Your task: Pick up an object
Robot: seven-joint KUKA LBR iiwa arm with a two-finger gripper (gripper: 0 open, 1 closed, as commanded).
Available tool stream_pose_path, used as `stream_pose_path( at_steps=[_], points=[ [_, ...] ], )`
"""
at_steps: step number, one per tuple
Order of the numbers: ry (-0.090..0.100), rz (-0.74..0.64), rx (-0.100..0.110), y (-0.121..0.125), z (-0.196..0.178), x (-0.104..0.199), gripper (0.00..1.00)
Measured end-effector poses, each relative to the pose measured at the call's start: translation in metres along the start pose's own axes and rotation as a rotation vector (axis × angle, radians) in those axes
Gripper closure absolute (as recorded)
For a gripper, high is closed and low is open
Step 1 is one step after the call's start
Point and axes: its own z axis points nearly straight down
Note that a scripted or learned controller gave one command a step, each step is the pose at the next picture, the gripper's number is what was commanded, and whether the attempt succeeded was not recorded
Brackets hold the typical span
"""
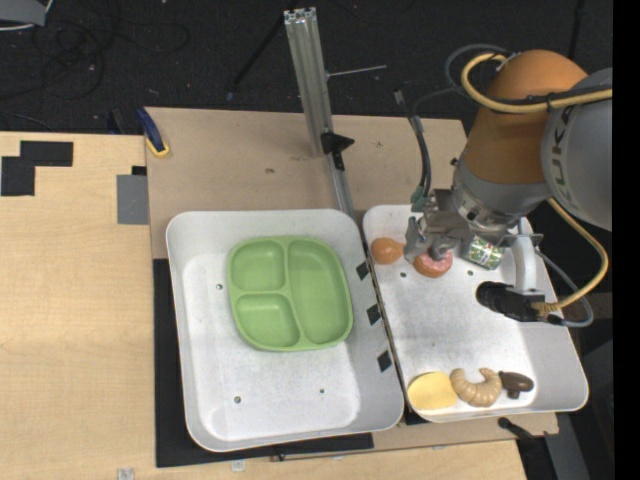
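a smooth green plastic divided plate (290, 293) lay in the left white bin (200, 388). in the right bin (450, 318), the end effector (432, 246) hovered over a round pink object (433, 264); its finger state was unclear. the wooden table (70, 298) sat against a dark floor.

The right-hand shallow white bin (450, 338) serves as landmark. At its far edge lies a small round pink-red disc-shaped piece (434, 264), flat on the floor. Just left of it, near the bin's far-left corner, sits a small orange ball (386, 250). In the near corner lie a flat yellow round piece (432, 392) and, touching it, a curled tan ridged piece (478, 386).
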Motion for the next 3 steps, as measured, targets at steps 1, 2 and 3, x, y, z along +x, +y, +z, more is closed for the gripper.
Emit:
stream_pose_path(
  at_steps=[1, 2, 3],
  points=[
    [0.001, -0.002, -0.002, -0.001, -0.004, 0.056, 1.0],
    [0.0, -0.001, -0.002, 0.005, 0.003, 0.106, 1.0],
    [-0.001, 0.0, 0.002, -0.006, 0.021, 0.145, 1.0]
  ],
)
